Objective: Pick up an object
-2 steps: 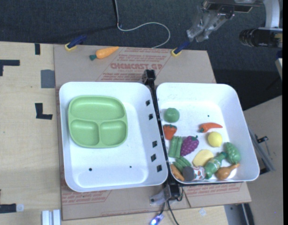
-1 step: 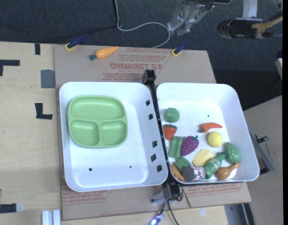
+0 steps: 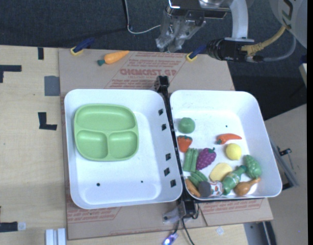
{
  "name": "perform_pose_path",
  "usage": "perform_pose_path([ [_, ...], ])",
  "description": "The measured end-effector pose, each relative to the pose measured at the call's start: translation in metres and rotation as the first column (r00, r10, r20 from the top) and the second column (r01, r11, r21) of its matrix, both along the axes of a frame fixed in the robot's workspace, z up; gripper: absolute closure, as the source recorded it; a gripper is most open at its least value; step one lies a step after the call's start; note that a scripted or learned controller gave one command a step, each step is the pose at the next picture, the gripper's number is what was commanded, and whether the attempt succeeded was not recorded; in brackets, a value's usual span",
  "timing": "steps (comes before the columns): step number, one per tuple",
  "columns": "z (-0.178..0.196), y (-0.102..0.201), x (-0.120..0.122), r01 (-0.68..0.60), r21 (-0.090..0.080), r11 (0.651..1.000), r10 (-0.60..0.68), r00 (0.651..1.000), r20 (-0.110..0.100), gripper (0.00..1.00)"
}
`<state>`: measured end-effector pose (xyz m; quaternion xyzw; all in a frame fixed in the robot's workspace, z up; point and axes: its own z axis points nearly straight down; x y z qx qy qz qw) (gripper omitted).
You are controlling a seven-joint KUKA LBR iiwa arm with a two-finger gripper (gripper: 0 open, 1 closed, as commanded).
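Red chili pepper (image 3: 229, 137) lies crosswise in the right bin (image 3: 248, 104), tip pointing right; pincer (image 3: 172, 41) hangs top-centre, grip unreadable.

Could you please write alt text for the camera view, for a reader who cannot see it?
The gripper hangs above the bench, beyond two white bins. The right bin holds a pile of toy fruit and vegetables; the left bin holds a green divided plate. A toy carrot lies on the cardboard behind them.
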<state>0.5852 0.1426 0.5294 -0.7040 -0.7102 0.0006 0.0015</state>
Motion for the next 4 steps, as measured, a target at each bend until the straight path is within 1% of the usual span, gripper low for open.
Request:
perform_pose_path([
  [1,-0.021,0.046,-0.04,0.001,-0.001,1.0,-0.001,1.0,-0.002,1.0],
  [2,0.007,0.085,-0.073,0.001,0.001,1.0,-0.001,1.0,0.004,1.0],
  [3,-0.077,0.091,-0.093,0.006,-0.006,1.0,-0.006,1.0,-0.007,1.0],
  [4,-0.062,0.091,-0.091,0.003,-0.003,1.0,-0.003,1.0,0.0,1.0],
])
